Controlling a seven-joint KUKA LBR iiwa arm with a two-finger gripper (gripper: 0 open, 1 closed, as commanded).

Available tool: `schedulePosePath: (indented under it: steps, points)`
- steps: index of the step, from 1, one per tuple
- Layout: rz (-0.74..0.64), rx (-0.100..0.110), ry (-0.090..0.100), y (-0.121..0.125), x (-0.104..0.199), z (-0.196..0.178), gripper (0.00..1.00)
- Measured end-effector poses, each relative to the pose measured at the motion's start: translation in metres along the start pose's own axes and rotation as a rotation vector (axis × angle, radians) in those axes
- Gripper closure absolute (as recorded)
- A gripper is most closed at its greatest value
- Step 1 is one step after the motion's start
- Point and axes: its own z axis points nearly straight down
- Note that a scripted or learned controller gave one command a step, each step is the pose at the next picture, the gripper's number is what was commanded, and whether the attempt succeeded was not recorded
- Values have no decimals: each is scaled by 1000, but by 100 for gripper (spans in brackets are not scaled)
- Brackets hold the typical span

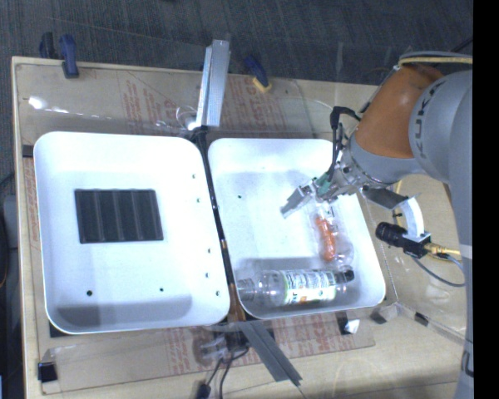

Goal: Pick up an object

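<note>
Now gripper (pixel 309 196) over right bin (pixel 258 223), just above orange obj (pixel 326 235).

A single fixed camera is looking down from above at a slant, taking in the whole pale wooden bench (pixel 108 360) from a moderate height. It is facing the two shallow white plastic bins, the left bin (pixel 58 223) and the right bin (pixel 233 165) lying side by side mid-frame. Dark carpeted floor (pixel 316 15) is showing along the far edge. The grey arm with the orange band (pixel 416 115) is entering from the right.
</note>
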Motion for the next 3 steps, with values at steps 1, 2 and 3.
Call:
schedulePosePath:
  steps: [1, 2, 3]
  points:
    - [-23, 0, -1, -6, 2, -22, 0]
    - [-48, 1, 1, -17, 7, -12, 0]
    - [-48, 0, 0, -16, 5, -19, 0]
